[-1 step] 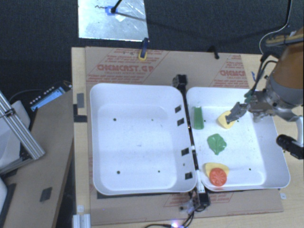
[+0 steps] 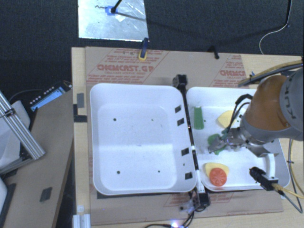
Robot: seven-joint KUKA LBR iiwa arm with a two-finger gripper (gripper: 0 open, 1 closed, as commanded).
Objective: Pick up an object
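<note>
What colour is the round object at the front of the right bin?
Red, on a yellow base: the round object shows best in the camera view.

1. Green rectangular block (image 2: 198, 117): flat, long side running up-down in the view, in the right white bin (image 2: 237, 184) close to its left wall.
2. Small dark green lumpy object (image 2: 215, 142): mid-bin, below the block, right at the claw (image 2: 227, 141) tip; grip not discernible.
3. Pale yellow rounded piece (image 2: 225, 118): upper middle, partly hidden by the arm.
4. Red round disc on a yellow base (image 2: 217, 174): near the front wall.
</note>
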